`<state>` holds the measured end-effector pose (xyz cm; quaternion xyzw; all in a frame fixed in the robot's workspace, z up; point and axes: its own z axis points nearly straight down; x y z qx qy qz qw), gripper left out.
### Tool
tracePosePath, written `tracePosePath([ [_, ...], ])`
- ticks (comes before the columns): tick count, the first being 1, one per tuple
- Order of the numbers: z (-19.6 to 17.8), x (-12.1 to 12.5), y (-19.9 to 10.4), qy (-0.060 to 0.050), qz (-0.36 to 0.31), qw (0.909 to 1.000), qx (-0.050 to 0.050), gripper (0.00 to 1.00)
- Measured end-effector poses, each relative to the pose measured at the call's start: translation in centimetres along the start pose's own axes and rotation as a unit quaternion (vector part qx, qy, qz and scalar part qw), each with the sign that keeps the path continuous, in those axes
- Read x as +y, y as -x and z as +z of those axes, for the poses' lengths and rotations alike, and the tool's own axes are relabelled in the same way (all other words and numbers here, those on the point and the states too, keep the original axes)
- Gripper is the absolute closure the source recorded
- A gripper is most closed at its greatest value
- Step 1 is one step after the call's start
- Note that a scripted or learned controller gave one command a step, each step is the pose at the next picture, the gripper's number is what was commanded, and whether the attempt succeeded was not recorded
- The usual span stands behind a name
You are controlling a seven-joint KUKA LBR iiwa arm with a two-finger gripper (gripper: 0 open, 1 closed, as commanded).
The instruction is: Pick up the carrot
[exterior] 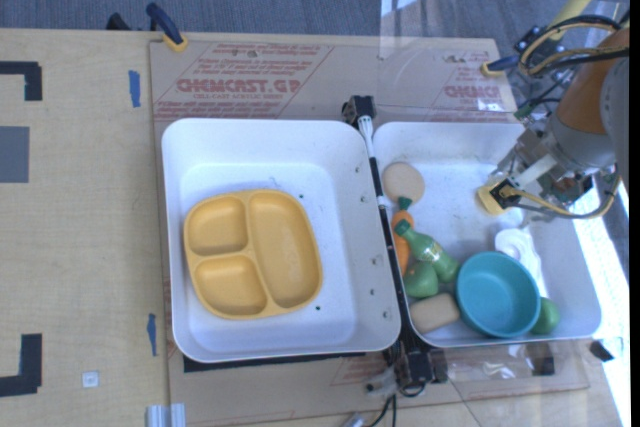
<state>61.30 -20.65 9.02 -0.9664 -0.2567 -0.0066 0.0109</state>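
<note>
Blue-grey carpet was seen beyond a pale wooden bench (pixel 70 245), on which a printed cardboard sheet (pixel 250 75) had been laid under two shallow white bins set side by side. Strips of blue tape (pixel 134 87) and black corner marks were noted on the bench to the left.

Left bin (pixel 200 155): a yellow divided plate (pixel 252 252) with three compartments was recorded lying flat near its middle.

Right bin (pixel 460 155): the carrot (pixel 402 227), orange with a green top, was found against the bin's left wall, just beside the divider between the bins. A round beige piece (pixel 404 181) lay just above it. A green bottle-shaped item (pixel 428 255) was seen touching the carrot's lower end, with another green item (pixel 422 282) and a tan block (pixel 434 313) below. A blue bowl (pixel 498 293) sat upright near the bin's front right, with a white object (pixel 518 245) just behind it and a small green piece (pixel 546 315) at its right rim.

Arm: entered from the right, cables looped above the wrist. The gripper (pixel 510 190) was observed low over the right bin's far right part, well apart from the carrot, close to a small yellow object (pixel 490 200). How far its jaws were spread could not be told, nor whether anything was held.
</note>
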Motion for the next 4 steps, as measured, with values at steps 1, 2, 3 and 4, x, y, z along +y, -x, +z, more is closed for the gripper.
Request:
tracePosePath([
  [1,-1.1,0.3,0.1,0.007,-0.001,1.0000,-0.001,1.00],
  [2,0.1,0.2,2.6,0.007,-0.202,0.9792,-0.008,1.00],
  [3,-0.1,-5.1,8.9,0.009,-0.403,0.9149,-0.011,1.00],
  [4,-0.1,-5.1,10.2,0.011,-0.573,0.8196,-0.012,1.00],
])
